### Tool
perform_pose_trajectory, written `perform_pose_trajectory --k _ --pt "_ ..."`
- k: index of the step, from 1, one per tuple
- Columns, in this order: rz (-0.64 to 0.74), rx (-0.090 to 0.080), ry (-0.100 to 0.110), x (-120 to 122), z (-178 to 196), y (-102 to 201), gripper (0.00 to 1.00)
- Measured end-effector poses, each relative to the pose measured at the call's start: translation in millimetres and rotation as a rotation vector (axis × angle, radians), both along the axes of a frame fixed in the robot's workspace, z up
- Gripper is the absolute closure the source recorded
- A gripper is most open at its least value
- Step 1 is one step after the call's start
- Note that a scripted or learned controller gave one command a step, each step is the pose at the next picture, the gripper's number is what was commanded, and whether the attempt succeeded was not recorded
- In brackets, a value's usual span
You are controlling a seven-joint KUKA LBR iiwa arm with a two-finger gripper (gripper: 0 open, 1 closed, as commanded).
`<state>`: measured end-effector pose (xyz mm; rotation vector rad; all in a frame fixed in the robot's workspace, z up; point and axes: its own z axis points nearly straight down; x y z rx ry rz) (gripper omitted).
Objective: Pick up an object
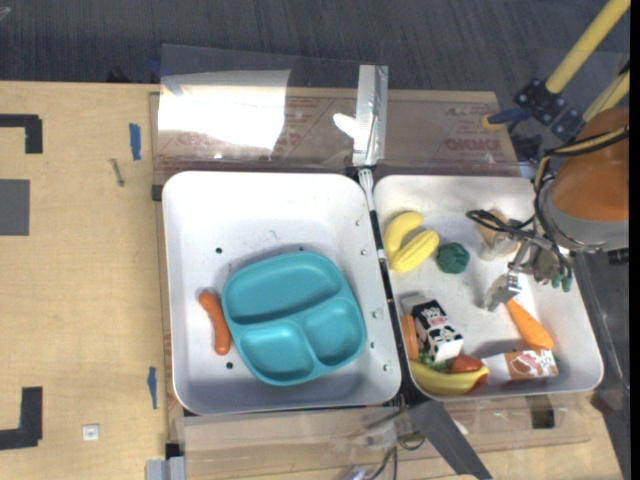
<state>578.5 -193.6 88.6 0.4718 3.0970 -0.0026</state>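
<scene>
- The hand (508,290) is hanging over the right bin (590,353), in its right half; whether it is gripping anything I cannot tell, since the metal parts are blurring together there.
- An orange carrot (528,325) is lying just below the hand, slanting down toward the bin's right wall, very near or touching the hand's tip.
- A small red-and-white carton (530,364) is lying just below the carrot, close to the bin's lower right corner.
- A green round piece (453,257) is sitting left of the hand, with bare white floor showing between them.
- A yellow corn-like toy (408,241) is crowding the bin's left wall, near the divider between the bins.
- A black-and-white box (436,331) is standing near the lower left, with a banana (440,376) and a red piece (466,364) lying along the front wall just below it.
- The widest open floor in this bin is lying along the top, between the corn-like toy and the hand.
- The left bin (200,208) is holding a teal divided plate (292,316) in its lower middle, with an orange sausage-shaped toy (215,321) lying just beside the plate's left rim.
- The left bin's upper half is showing as bare floor.
- The wooden tabletop (70,288) is stretching away to the left of both bins.
</scene>
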Motion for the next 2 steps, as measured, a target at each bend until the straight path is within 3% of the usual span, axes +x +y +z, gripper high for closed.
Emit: perform_pose_trajectory --k 1,2 --pt "0.09 -0.001 0.0 -54 0 -31 0.0" --pt "0.091 0.001 -0.01 -51 12 -28 1.0"
